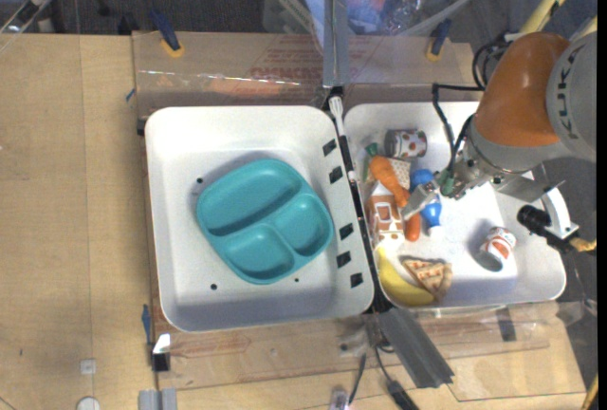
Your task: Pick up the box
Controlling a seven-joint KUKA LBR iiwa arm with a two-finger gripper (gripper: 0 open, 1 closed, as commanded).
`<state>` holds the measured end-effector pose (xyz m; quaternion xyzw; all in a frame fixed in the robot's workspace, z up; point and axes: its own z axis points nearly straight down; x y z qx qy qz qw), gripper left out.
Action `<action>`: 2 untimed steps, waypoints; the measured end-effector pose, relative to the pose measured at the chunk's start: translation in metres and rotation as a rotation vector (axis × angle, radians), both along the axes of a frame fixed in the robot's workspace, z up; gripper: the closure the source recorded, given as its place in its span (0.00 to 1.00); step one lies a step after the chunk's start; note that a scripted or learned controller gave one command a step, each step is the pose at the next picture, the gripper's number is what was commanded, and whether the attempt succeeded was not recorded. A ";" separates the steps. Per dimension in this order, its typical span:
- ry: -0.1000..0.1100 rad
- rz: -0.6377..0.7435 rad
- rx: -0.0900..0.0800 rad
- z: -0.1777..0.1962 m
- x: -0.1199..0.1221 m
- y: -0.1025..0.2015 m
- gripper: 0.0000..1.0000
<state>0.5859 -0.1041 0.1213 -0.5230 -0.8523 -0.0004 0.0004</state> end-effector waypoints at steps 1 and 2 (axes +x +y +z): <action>-0.062 0.070 -0.014 -0.013 -0.037 -0.003 0.00; -0.012 -0.287 -0.002 -0.031 0.034 -0.014 0.00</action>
